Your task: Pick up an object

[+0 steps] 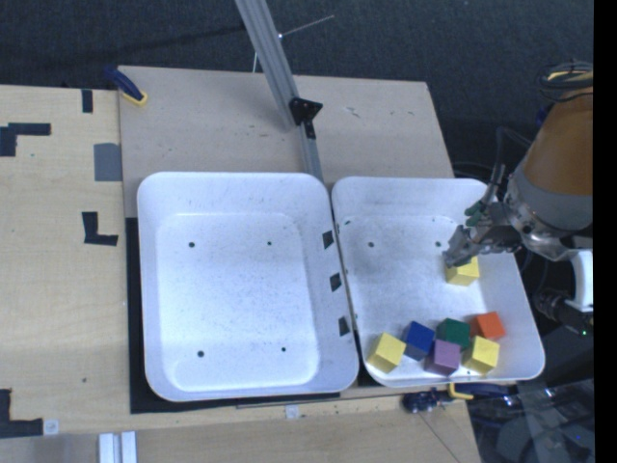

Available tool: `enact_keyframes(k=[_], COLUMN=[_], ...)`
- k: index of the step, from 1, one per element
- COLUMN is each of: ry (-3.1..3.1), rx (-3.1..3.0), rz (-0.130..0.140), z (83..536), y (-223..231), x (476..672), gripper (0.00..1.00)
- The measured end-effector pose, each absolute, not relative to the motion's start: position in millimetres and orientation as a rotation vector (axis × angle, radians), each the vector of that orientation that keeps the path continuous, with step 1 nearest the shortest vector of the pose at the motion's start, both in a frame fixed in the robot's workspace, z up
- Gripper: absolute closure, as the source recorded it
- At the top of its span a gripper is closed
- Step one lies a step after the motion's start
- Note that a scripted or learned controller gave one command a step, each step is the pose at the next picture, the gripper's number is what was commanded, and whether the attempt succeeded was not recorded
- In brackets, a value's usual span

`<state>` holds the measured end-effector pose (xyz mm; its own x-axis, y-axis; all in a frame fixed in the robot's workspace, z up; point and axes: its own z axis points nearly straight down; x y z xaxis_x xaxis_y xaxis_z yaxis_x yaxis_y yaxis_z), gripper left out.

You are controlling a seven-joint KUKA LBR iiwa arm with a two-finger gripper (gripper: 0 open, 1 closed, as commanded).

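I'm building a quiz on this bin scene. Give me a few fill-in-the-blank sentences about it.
1. All the blocks lie in the ___ bin.
2. The tool is just above a ___ block.
3. The purple block sits below a ___ block.

Missing words: right; yellow; green

Hand (463, 251) blurred dark, fingers not separable; grip on yellow block (464, 273) just below it not readable. Upper part of that block hidden under the hand. Arm (564, 162) cut off right of the hand. Purple block (445, 354), toward the near rim from the hand, partly covering green block (453, 332).
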<state>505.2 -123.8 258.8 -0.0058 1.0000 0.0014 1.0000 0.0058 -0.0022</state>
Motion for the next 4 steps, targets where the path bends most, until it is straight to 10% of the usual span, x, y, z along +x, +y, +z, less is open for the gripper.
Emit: enact_keyframes(k=[4], ry=[-2.228], rx=[-2.211], rz=[0.002], z=[252.1], y=[93.6], x=[496.9], gripper=[1.00])
